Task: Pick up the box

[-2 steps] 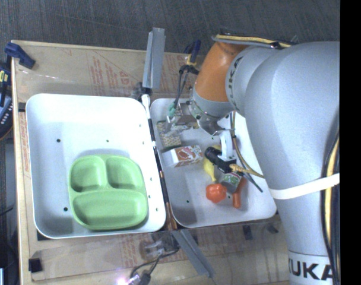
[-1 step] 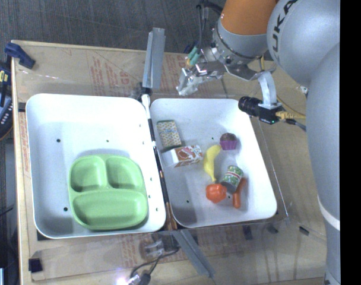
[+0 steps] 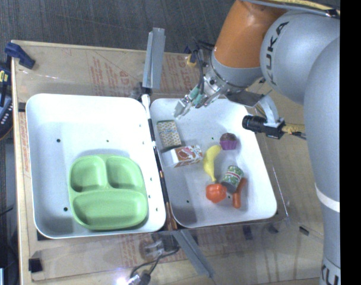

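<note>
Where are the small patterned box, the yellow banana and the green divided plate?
Small patterned box (image 3: 168, 133), camera view, middle of its top face.
Yellow banana (image 3: 211, 162), camera view, mid-curve of its body.
Green divided plate (image 3: 109, 209), camera view, floor of its large compartment.

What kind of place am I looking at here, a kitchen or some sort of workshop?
Most likely a robotics lab, not a kitchen. A big grey arm reaches over a plywood bench with two white bins, and the food in the right one, such as the banana, looks like toys.

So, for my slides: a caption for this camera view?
KUKA arm's gripper poised above the box in the right bin.
</note>
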Available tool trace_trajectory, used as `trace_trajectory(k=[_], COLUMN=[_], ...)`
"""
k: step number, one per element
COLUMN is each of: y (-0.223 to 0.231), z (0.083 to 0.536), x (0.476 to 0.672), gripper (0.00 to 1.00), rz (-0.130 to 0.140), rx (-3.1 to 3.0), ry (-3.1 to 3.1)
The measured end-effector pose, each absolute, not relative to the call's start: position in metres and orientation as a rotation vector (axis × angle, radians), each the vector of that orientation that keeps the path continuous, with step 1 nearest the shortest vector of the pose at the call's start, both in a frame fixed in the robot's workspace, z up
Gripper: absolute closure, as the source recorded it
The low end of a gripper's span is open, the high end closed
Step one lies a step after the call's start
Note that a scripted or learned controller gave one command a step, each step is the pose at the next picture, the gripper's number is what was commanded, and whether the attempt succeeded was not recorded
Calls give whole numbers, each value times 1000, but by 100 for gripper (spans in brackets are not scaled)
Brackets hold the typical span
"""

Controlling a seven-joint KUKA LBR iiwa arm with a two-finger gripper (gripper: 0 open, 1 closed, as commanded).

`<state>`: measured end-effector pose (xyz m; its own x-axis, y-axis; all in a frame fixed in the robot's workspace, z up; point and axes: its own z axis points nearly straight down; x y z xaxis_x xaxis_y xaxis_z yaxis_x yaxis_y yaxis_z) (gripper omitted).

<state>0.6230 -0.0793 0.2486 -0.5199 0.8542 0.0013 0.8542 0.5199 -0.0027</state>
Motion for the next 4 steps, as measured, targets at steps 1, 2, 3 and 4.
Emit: trace_trajectory(k=[1,2,3,4], y=[-79,-114,-119,-118], z=[249,151,91,102], x=[623,600,657,657], gripper=[0,0,0,100], rz=[3,3,2,0], rx=[-1539,-1749,-1871,-1864], ry=[-2736,-2606,-2522,-2527])
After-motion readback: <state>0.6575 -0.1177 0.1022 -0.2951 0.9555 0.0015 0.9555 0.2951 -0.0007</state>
